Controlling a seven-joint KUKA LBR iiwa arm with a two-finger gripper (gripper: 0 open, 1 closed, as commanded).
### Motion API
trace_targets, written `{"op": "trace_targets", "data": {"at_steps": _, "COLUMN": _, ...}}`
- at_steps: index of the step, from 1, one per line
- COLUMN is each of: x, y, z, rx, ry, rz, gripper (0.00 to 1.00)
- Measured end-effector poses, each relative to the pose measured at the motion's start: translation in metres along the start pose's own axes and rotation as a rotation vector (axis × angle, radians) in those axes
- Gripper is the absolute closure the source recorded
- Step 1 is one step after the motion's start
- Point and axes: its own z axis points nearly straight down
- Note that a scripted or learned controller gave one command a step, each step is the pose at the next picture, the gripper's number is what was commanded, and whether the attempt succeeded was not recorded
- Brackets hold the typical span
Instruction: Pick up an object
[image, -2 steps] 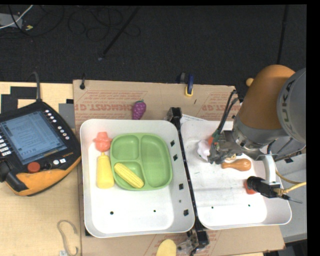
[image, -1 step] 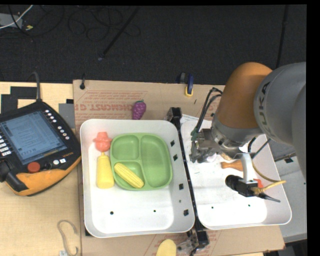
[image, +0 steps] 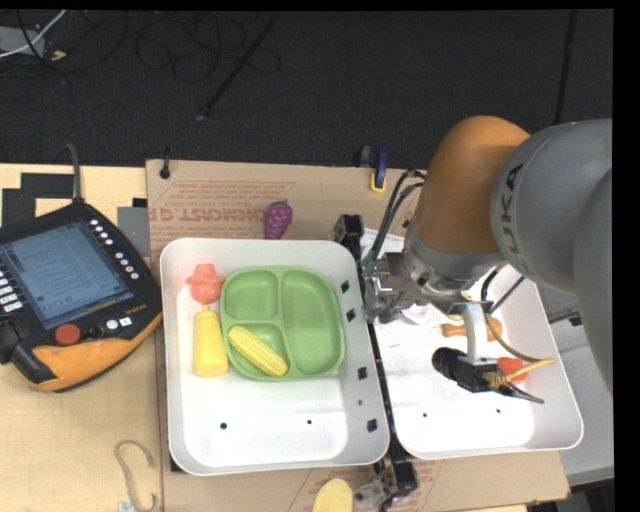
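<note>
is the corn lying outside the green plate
No, the corn lies inside the green plate, in its small near compartment.

bench (image: 70, 440) | left bin (image: 260, 455) beside right bin (image: 480, 442) | pendant (image: 60, 290) far left | purple toy (image: 278, 218) behind left bin | yellow toy (image: 333, 495) front

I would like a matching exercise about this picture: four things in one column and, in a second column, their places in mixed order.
Things:
1. corn cob
2. purple toy
3. pink toy
4. yellow round thing

Places:
a. on the cardboard, behind the left bin
b. in front of the bins, at the picture's lower edge
c. on the green plate
d. in the left bin, beside the plate

Pairs: 1-c, 2-a, 3-d, 4-b.
</note>
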Motion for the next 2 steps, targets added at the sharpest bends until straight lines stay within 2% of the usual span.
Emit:
{"op": "trace_targets", "data": {"at_steps": 1, "x": 0.003, "y": 0.005, "z": -0.011, "rx": 0.000, "ry": -0.001, "rz": 0.002, "gripper": 1.00}}
{"op": "trace_targets", "data": {"at_steps": 2, "x": 0.012, "y": 0.006, "z": 0.002, "rx": 0.003, "ry": -0.002, "rz": 0.003, "gripper": 1.00}}
